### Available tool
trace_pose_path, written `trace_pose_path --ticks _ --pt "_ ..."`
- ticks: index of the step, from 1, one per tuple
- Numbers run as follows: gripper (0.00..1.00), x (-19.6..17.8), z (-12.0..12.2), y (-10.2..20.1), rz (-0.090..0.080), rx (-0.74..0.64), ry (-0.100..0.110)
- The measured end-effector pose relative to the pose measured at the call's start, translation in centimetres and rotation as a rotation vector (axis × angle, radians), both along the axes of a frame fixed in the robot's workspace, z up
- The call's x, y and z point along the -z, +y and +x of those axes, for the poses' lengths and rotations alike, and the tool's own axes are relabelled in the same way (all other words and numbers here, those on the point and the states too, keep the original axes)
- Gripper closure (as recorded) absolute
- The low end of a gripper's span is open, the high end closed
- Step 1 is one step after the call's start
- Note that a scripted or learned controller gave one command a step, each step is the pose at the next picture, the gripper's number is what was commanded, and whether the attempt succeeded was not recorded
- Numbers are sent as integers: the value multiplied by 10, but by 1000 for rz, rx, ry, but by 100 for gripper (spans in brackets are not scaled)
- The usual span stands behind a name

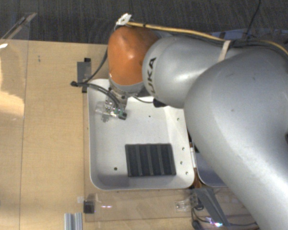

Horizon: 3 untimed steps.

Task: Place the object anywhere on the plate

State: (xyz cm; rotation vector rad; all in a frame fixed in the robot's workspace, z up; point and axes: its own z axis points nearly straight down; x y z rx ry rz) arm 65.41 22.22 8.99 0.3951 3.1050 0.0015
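Observation:
A black ribbed plate (150, 160) lies flat in the near half of the left white bin (98, 176). My gripper (111, 109) hangs below the orange wrist band (127, 56) over the bin's far left corner, well behind the plate and to its left. A small dark bit sits at the gripper's tip, too small to tell what it is. The arm hides the far right part of this bin.
The grey arm (221, 95) covers most of the right bin; a corner of it (206, 176) shows at the lower right. A black bracket (84, 71) stands on the wooden bench (38, 128) by the left bin's far corner.

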Motion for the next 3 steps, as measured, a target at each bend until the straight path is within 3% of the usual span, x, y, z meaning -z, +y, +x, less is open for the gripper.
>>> trace_pose_path --ticks 1,2,3 --pt "100 -3 -114 -47 10 -199 -16" --pt "100 -114 -87 -41 1 -404 3" --pt "100 -97 -40 6 -2 -936 1"
